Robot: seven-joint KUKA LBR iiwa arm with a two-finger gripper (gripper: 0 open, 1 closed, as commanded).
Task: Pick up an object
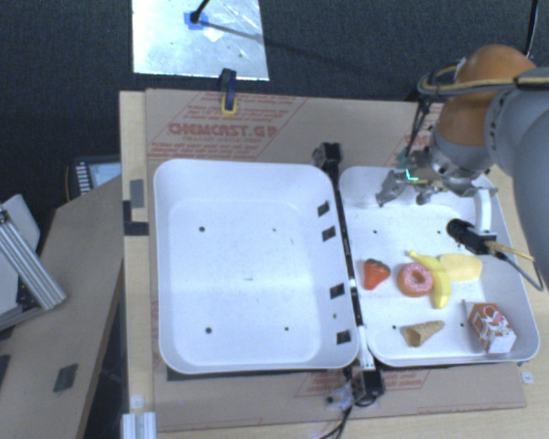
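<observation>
Two smooth white plastic bins sit side by side on brown cardboard. In the right bin [366, 190] lie a red strawberry [376, 273], a ringed, glazed donut [415, 280], a curved yellow banana [434, 279] whose long axis runs from upper left to lower right, a tan cone [423, 333] and a small box [491, 326]. The gripper [401, 188] hovers over that bin's far end, fingers spread, pinching nothing.
</observation>
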